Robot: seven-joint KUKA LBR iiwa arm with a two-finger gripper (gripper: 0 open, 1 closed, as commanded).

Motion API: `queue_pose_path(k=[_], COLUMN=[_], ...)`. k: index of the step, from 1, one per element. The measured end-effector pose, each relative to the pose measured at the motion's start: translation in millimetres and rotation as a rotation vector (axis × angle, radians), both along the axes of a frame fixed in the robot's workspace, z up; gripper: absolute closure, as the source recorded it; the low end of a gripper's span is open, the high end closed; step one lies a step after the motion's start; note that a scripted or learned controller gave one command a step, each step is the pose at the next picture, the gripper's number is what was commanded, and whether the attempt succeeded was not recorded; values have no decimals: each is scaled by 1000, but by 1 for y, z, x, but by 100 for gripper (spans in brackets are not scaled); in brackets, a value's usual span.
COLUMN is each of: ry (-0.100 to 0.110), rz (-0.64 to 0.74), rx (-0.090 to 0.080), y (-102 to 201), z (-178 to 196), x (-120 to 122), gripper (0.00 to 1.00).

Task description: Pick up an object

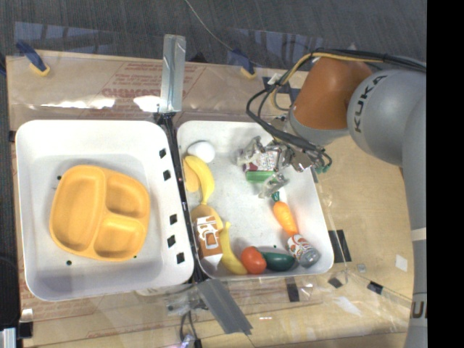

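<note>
Nearest me, along the right-hand white bin's [319,216] front wall, I see a small can with a red label [303,249], a dark green vegetable [278,260], a red tomato [253,259] and a curved yellow banana [229,251]. Just behind sit a brown bottle with a white label [206,232] and an orange carrot [284,216]. A second yellow banana [201,177] and a white egg-shaped ball [201,151] lie by the divider. The left white bin [32,158] holds a yellow three-compartment plastic tray [99,212]. Farther back, the gripper [270,167] is down in the right bin beside the carrot; I cannot tell how its fingers stand or whether they grip anything.
</note>
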State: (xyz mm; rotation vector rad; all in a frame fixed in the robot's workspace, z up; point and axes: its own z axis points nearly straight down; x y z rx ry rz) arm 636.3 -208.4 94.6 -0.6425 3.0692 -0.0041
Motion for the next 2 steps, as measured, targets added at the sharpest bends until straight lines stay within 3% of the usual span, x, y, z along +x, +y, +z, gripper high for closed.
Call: queue_pose_path(k=[1,2], ry=[-2,6], rz=[47,14], rx=[-1,1], y=[25,-3], z=[0,-2], x=[15,-41], gripper=[0,0])
